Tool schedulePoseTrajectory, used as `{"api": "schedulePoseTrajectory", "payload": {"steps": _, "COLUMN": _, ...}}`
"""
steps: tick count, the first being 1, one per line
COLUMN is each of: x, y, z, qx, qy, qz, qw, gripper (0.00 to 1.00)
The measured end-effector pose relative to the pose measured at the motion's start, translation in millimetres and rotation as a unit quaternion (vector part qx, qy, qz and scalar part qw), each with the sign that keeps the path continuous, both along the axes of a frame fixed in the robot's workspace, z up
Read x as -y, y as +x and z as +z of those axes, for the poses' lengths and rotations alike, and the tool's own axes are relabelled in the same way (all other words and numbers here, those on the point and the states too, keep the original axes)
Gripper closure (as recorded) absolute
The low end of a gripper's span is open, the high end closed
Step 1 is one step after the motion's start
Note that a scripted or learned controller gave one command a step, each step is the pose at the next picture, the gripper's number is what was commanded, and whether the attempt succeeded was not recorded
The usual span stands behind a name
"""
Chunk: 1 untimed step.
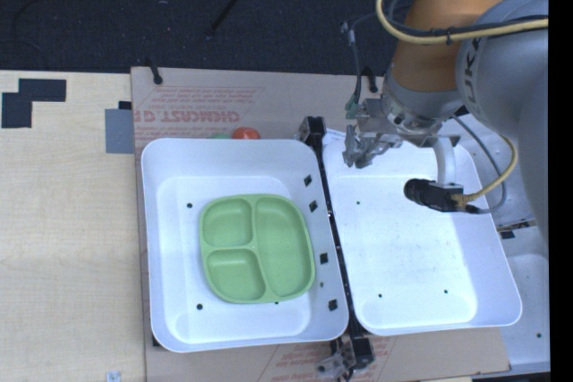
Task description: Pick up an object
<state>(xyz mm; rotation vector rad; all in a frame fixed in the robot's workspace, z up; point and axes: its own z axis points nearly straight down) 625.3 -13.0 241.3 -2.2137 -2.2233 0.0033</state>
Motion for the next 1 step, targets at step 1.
{"api": "schedulePoseTrajectory", "payload": {"steps": 1, "x": -45.4, "y": 10.9, "z": -7.9, "qx": 0.001, "qy": -0.0003, "qz": 0.000, "qw": 1.0000, "gripper": 1.00}}
